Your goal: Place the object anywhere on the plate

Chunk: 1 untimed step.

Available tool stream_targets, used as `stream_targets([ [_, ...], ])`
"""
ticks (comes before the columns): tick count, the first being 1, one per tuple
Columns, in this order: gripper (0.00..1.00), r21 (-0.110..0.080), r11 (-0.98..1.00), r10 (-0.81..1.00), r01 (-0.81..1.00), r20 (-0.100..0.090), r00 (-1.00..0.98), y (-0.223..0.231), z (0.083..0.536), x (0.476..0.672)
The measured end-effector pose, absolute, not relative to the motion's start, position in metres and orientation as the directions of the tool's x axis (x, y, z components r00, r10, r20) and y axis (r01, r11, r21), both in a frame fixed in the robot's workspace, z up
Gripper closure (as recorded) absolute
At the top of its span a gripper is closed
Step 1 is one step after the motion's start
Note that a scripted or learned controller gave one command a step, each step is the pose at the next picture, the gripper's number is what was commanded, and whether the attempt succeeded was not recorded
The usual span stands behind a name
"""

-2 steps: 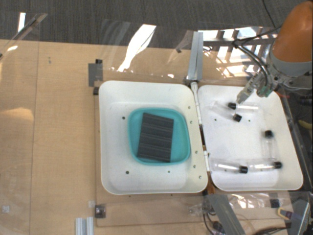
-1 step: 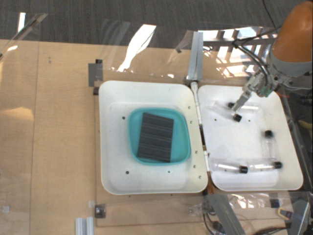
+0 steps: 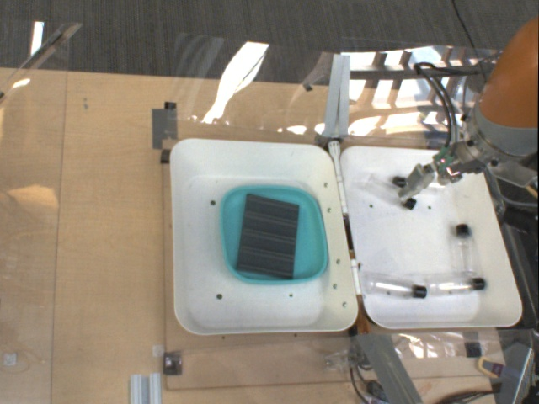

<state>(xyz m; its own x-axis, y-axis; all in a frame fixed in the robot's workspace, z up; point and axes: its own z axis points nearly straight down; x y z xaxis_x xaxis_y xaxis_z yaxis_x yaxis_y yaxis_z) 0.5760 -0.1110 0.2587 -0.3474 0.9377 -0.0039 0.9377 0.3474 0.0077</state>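
Observation:
A dark grey ribbed block lies flat on the teal plate, which sits in the middle of the left white bin. My gripper hovers over the upper left part of the right bin, well away from the plate. Its two black fingertips stand apart and nothing shows between them. The arm's orange band is at the upper right.
Clear tubes with black caps lie along the front and right side of the right bin. A ridge divides the two bins. Cables and a metal frame run behind the right bin.

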Motion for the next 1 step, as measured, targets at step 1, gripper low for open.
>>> stream_targets([
  [1,0.00,0.006,-0.245,0.969,0.969,0.001,0.245,-0.0914,0.2403,0.5615],
])
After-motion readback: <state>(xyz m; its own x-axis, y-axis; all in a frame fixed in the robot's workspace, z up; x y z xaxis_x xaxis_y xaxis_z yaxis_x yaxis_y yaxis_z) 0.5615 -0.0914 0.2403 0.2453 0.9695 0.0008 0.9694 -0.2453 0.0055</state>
